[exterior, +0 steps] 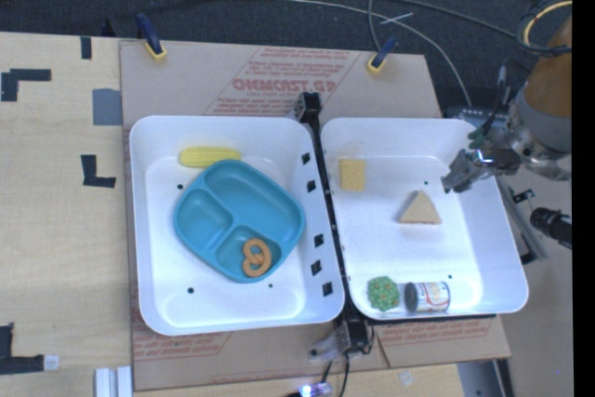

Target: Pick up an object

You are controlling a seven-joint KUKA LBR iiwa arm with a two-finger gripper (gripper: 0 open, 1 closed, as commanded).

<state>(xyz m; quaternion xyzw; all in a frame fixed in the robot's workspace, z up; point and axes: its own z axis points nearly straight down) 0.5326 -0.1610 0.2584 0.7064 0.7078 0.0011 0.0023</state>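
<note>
two shallow white plastic bins sit side by side on a brown cardboard sheet (pixel 279 79) held to the bench by two blue-and-yellow clamps (pixel 149 37).

left white bin (pixel 149 228): a blue three-compartment plastic plate (pixel 223 209) lies in the middle, tilted as a diamond. an orange pretzel-shaped toy (pixel 256 258) rests in the plate's near compartment. a yellow corn-cob toy (pixel 208 157) lies flat just behind the plate, touching or nearly touching its far edge.

right white bin (pixel 493 246): a yellow square block, cracker-like (pixel 351 174), lies near the far left corner. a tan triangular wedge (pixel 420 208) sits about mid-bin. a green bumpy ball (pixel 382 292) and a small silver can with a red label (pixel 429 296), lying on its side, rest just beside each other along the near wall.

the dark two-finger gripper (pixel 462 172) hangs over the far right part of the right bin, near the tan wedge but apart from it, reaching in from the right on the grey arm with the orange band (pixel 548 88). nothing lies between the fingers. whether they are apart or together: cannot tell.
</note>
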